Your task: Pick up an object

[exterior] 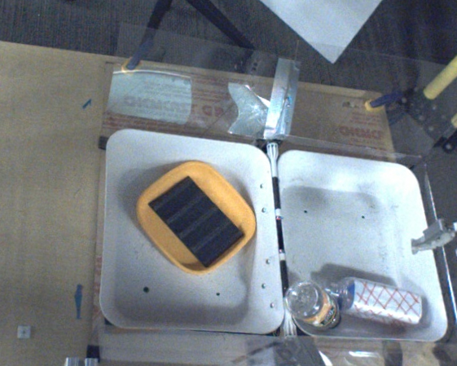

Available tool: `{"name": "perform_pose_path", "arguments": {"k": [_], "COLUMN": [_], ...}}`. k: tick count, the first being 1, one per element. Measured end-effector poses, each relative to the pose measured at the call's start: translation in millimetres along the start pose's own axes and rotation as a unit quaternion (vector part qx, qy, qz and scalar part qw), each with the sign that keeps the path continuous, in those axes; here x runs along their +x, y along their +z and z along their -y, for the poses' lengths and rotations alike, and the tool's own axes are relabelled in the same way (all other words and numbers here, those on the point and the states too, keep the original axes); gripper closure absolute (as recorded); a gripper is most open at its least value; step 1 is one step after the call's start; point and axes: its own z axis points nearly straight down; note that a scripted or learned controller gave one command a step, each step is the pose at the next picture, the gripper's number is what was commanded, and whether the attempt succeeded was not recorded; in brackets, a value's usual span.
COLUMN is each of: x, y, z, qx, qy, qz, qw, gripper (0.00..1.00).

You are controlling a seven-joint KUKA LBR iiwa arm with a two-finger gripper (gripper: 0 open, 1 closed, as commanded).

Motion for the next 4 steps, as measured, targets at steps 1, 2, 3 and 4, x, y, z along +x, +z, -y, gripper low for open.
{"name": "perform_pose_path", "arguments": {"k": [1, 2, 3, 4], "x": [0.0, 69.1, 73.7, 106.9], "y": [0.0, 90.1, 174.6, 174.6], "z": [0.0, 7.8, 3.6, 5.4], "qx": [0.000, 0.001, -0.006, -0.004], "qy": [0.000, -0.010, -0.081, 0.003], "qz": [0.000, 0.000, 0.000, 0.001], "qw": [1.0000, 0.9999, 0.9967, 1.0000], "gripper": [0.00, 0.00, 0.00, 0.00]}}
